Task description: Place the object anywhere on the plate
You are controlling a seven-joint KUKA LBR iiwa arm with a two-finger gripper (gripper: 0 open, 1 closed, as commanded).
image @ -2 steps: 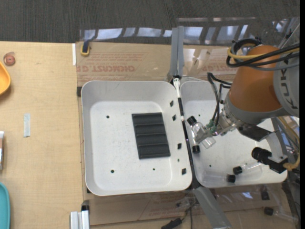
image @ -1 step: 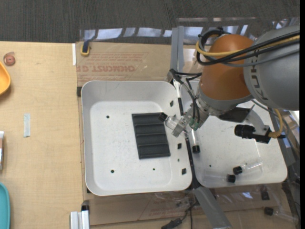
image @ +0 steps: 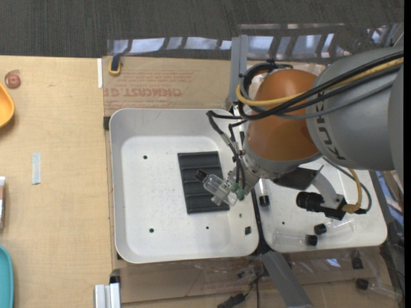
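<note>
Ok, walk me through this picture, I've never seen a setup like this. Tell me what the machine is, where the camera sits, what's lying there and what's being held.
The picture comes from one camera fixed overhead, looking down at a slant. The big grey and orange shape is a robot arm reaching in from the right. Its gripper, the tool it grabs with, hangs over the left bin, one of two shallow white bins side by side. In that bin lies a black ribbed plate. A small clear object sits over the plate's right edge, right at the gripper. I cannot tell whether it is held. The right bin has a few small black pieces and a clear tube-like piece.
</note>
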